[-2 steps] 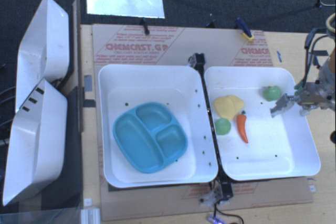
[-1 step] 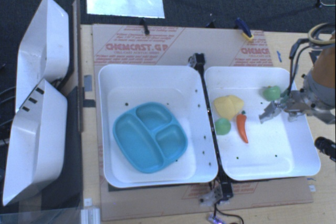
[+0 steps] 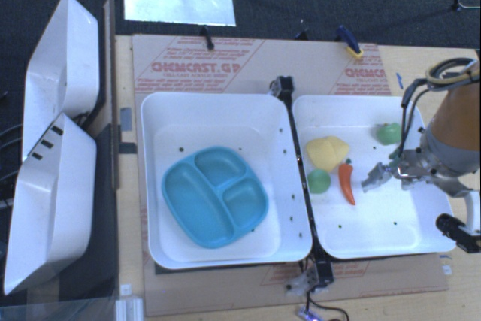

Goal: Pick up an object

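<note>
The right bin (image 3: 376,237) holds a yellow lumpy toy (image 3: 326,152), a small green ball (image 3: 319,180), an orange carrot-like toy (image 3: 346,183) and a green piece (image 3: 388,133) near the far right. My gripper (image 3: 376,178) hangs over the right bin, just right of the carrot and apart from it. Nothing shows between its grey fingers.
The left bin (image 3: 173,116) holds a blue divided plate (image 3: 215,195). A black clamp (image 3: 282,86) sits where the bins meet at the back. Two white bins (image 3: 60,162) lean at the far left. Cables run along the bench's right side.
</note>
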`<state>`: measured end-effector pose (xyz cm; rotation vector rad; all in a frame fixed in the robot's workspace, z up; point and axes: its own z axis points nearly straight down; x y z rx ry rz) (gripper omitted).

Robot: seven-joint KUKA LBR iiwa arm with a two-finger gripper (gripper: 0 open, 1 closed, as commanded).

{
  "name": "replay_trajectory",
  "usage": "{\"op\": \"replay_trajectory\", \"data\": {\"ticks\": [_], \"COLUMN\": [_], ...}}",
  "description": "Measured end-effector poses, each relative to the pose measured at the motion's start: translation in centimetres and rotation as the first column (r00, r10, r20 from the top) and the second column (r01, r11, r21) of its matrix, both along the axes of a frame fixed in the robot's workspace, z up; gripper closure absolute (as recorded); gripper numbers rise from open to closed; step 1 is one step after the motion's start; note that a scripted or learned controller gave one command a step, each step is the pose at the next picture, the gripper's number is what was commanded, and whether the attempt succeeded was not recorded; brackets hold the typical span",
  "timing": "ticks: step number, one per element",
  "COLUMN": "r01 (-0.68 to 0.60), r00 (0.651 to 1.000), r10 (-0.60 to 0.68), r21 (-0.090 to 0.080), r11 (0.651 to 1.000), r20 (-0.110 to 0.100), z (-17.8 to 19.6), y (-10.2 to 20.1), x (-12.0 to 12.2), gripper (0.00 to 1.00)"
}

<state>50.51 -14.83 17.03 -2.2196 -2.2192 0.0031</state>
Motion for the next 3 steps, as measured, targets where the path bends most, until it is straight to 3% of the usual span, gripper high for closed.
{"op": "replay_trajectory", "data": {"ticks": [1, 2, 3], "r01": [0.000, 0.000, -0.001], "r00": [1.000, 1.000, 1.000], "r10": [0.000, 0.000, 0.001], "r21": [0.000, -0.001, -0.002], "r11": [1.000, 1.000, 1.000], "r20": [-0.001, 0.005, 0.009], "z": [-6.1, -4.8, 1.3], "y": [0.2, 0.1, 0.1], "x": [0.4, 0.6, 1.4], "gripper": [0.00, 1.00, 1.00]}}
